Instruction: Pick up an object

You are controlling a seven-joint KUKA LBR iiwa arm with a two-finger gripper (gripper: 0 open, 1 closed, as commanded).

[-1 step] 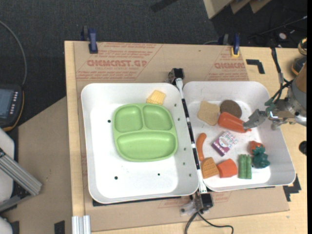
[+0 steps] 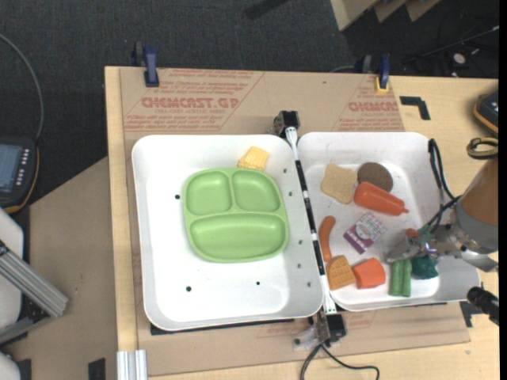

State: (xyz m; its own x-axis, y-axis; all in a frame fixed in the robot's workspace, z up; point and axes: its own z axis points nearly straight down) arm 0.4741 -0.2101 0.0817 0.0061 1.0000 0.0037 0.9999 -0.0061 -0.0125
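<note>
One green block (image 2: 400, 278) beside jaws (image 2: 408, 250)

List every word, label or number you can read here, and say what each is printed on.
"CHEMCAST GP": red print on the brown board behind the left bin.
The same red print, partly readable, on the board behind the right bin.
Finer red lines around both: too small to read.
Purple and white packet in the right bin: print too blurred to read.

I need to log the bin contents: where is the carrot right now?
The carrot lies in the right bin, toward its back, just in front of the brown round piece and right of the bread slice.
</note>
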